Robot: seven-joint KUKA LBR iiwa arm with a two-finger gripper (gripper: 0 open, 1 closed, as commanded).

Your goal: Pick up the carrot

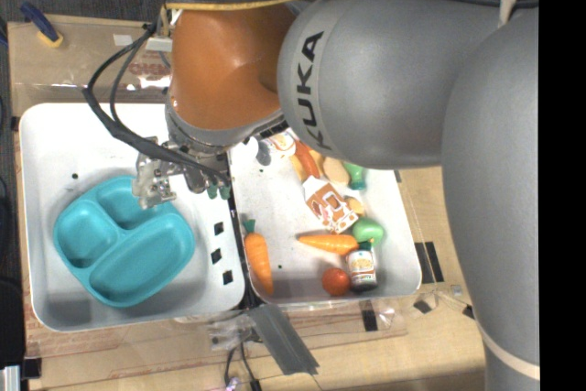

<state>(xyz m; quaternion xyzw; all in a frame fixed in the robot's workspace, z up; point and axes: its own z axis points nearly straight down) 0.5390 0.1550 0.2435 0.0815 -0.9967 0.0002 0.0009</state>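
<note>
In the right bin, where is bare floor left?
Right bin: bare floor between the carrot along its left wall and the pile of toy food. Its right half is crowded.

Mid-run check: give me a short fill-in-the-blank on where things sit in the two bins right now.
1. The teal divided plastic plate lies in the ____ white bin.
2. The orange carrot by the divider lies in the ____ white bin.
3. The gripper hangs above the ____ bin.

Missing words: left; right; left
</note>
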